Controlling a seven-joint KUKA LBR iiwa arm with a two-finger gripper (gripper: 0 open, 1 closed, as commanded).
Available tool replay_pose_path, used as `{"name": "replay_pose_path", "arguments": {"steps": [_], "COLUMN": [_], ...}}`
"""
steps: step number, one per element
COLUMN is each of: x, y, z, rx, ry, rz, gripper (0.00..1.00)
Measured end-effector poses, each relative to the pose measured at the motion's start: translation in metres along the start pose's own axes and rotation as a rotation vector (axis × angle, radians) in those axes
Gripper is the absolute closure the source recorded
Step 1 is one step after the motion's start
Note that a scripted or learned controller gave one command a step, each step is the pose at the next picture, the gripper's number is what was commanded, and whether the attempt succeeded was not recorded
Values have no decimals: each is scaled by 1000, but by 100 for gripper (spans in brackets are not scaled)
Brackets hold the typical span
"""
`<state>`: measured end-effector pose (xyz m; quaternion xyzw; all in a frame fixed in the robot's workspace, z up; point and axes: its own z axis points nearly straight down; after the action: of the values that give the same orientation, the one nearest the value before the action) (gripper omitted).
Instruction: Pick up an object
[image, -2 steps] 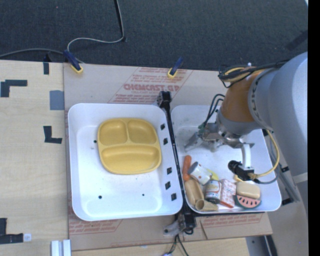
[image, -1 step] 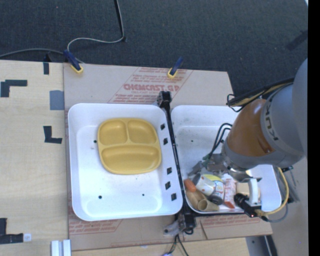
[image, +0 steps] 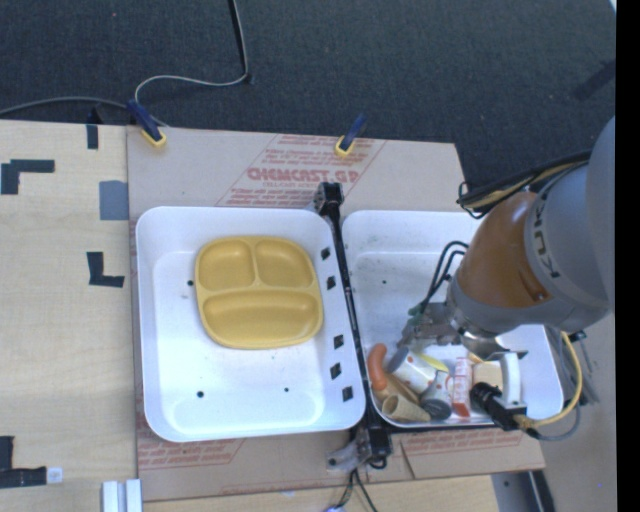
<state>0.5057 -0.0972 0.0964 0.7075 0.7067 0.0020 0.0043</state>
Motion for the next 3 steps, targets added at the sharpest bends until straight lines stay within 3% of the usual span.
{"name": "replay_pose_path", "arguments": {"steps": [1,2,3], "x": [0,1,1], "y": [0,1,0], "z": [0,-9,-9], "rx": [1,-1,0], "ry": [0,0,1], "rz": [0,-1,-1], "gripper": [0,100,0]}}
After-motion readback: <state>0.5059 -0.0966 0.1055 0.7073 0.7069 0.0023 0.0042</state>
